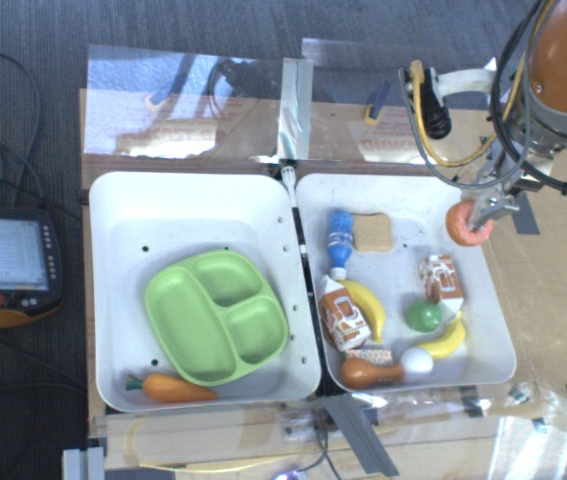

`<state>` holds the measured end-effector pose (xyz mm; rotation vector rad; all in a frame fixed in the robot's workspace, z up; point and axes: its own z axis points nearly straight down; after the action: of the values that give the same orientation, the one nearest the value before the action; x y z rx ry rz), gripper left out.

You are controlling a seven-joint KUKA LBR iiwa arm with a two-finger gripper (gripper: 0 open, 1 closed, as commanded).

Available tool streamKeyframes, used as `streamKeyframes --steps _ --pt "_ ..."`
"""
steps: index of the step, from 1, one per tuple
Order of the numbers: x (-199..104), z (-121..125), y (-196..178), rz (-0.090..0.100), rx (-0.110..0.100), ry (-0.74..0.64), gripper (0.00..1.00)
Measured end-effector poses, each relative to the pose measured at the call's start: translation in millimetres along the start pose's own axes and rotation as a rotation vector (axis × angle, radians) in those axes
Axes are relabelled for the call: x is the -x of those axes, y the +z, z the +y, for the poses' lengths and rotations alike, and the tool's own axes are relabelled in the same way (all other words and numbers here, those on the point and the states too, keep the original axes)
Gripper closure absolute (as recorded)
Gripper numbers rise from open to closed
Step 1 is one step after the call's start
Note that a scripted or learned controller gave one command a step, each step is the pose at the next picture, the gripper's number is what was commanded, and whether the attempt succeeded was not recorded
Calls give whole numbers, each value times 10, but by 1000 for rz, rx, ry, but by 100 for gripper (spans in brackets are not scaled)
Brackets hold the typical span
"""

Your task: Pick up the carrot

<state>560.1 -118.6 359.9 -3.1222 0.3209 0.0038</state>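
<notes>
Carrot (175, 389) lies at the front edge of the left bin (123, 200), just beside the green divided plate (217, 315). I see the gripper (488, 211) over the right bin's (403, 190) far right rim, near an orange ring-shaped object (466, 224), well apart from the carrot; I cannot tell its closure state.

The tabletop (548, 298) is a pale tan board, bare along its right side. Two shallow white bins sit on it side by side, their inner rims touching down the middle. The left bin (113, 268) and the right bin (498, 363) cover most of the surface. Behind them, clear plastic sheeting (183, 108) lies along the far edge. Off the tabletop's left edge, a control pendant (8, 265) with a lit screen rests on the grey carpeted floor (23, 68).
</notes>
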Motion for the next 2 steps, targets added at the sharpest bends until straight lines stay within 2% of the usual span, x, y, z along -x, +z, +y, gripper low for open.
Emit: streamKeyframes --steps 1,2 --pt "689 -27 1196 -10 -4 -5 100" --pt "76 -307 986 -1 -3 -6 100"
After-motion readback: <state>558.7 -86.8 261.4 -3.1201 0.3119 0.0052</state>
